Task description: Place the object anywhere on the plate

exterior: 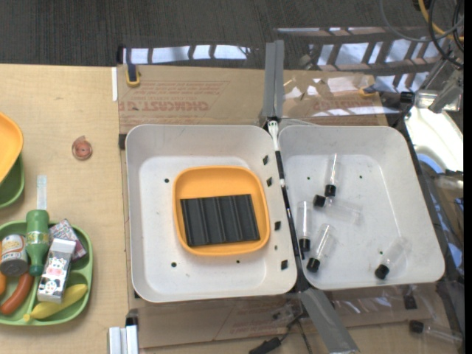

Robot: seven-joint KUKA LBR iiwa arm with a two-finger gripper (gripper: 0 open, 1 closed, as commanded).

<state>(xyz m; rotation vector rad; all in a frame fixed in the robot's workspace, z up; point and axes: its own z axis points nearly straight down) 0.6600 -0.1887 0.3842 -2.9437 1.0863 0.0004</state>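
worktop: wooden surface bearing two white bins side by side, so a pick from one can land in the other
left bin: holds the orange plate at its centre, a dark ribbed block lying flat on it; judged as the drop target
right bin: the supply side, with clear black-capped tubes scattered loose
tubes: one at 12 o'clock, two at 7 o'clock, one at 5 o'clock; all apart from the plate, none yet placed
hand: cannot tell its state
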